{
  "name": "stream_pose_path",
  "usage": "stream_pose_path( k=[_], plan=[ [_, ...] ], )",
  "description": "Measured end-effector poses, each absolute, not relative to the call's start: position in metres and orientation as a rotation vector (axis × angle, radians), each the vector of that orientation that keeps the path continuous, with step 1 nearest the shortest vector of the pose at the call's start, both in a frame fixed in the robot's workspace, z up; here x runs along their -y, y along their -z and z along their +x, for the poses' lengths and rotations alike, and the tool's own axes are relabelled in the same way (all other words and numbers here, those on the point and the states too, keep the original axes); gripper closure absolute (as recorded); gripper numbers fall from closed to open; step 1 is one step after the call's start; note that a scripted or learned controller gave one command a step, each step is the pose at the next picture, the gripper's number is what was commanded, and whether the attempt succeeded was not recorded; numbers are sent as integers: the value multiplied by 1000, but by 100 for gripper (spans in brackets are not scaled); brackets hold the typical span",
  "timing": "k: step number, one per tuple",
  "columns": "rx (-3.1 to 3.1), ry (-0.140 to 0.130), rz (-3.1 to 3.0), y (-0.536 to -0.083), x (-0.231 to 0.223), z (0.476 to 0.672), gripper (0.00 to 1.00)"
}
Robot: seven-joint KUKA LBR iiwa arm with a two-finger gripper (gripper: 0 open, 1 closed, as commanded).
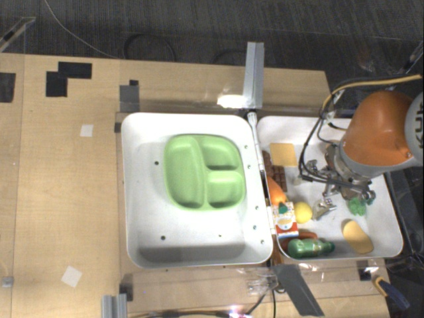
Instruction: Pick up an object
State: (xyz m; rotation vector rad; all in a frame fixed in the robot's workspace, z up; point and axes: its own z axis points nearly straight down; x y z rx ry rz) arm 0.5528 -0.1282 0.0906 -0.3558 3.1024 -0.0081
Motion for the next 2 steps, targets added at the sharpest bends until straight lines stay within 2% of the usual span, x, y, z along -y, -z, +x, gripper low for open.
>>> stream_pose_path(
  k=[1, 2],
  plan=[
    [-3109, 7, -341, -89, 174, 595, 0],
    [-3092, 6, -474, -91, 108, 535, 0]
  ],
)
